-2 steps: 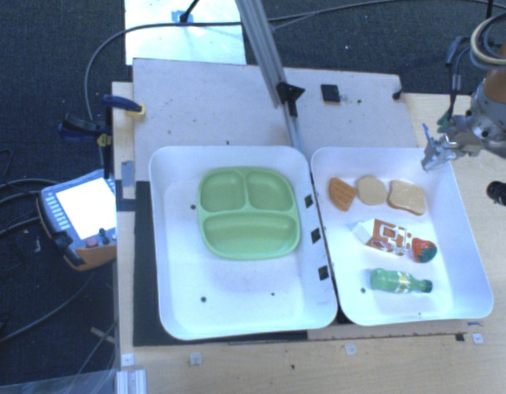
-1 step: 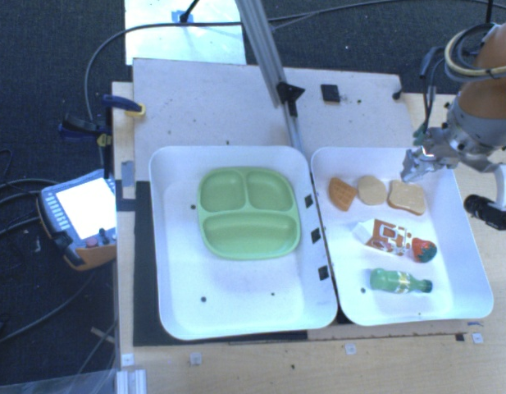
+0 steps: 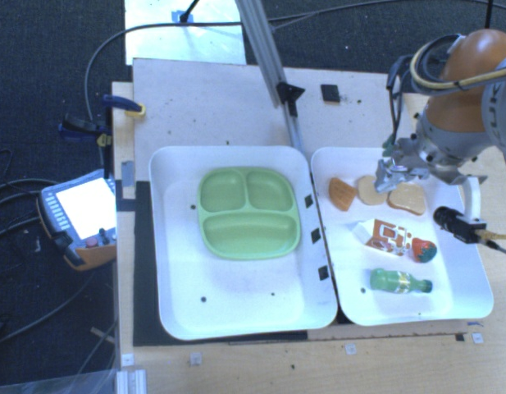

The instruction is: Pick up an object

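The right bin (image 3: 474, 290) holds several small items. Along its back lie an orange-brown wedge (image 3: 342, 194), a tan round piece (image 3: 369, 190) and a slice of toast (image 3: 409, 199). In the middle is a small printed carton with a red and green end (image 3: 399, 240), and a green bottle (image 3: 400, 282) lies on its side near the front. My gripper (image 3: 394, 174) hangs low over the back of this bin, between the tan round piece and the toast. I see nothing lifted off the bin floor.
A green divided plate (image 3: 248, 213) sits in the left bin (image 3: 183, 298). A black cable plug (image 3: 454, 222) juts over the right bin's right side. A slanted metal pole (image 3: 265, 39) crosses behind the bins.
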Tool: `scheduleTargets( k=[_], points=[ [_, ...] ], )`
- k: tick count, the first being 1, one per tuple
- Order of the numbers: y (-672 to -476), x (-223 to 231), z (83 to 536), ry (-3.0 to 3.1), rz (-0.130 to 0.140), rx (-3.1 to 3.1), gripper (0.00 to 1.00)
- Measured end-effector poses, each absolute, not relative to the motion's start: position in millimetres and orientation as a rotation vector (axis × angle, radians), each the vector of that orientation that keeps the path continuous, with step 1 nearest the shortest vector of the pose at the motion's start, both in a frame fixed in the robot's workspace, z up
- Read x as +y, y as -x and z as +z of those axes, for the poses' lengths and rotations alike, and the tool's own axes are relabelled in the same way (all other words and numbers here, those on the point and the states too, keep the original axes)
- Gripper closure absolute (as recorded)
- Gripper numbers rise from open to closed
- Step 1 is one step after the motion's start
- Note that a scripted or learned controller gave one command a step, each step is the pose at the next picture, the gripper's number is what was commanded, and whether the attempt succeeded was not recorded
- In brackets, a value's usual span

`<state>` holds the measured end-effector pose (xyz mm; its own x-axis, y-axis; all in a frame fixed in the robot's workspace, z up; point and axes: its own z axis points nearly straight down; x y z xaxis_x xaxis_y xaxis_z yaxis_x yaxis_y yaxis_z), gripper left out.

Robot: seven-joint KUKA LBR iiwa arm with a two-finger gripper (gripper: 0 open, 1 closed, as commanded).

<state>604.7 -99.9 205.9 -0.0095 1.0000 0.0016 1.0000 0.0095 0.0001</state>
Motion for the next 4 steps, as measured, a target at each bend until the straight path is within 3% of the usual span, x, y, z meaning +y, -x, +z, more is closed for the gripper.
scheduleTargets(
  k=[1, 4],
  points=[
    [-588.6, -53, 218, 2.21, -0.003, -2.231, 1.0],
    [-565.2, 110, 234, 2.208, -0.004, -2.233, 1.0]
  ],
)
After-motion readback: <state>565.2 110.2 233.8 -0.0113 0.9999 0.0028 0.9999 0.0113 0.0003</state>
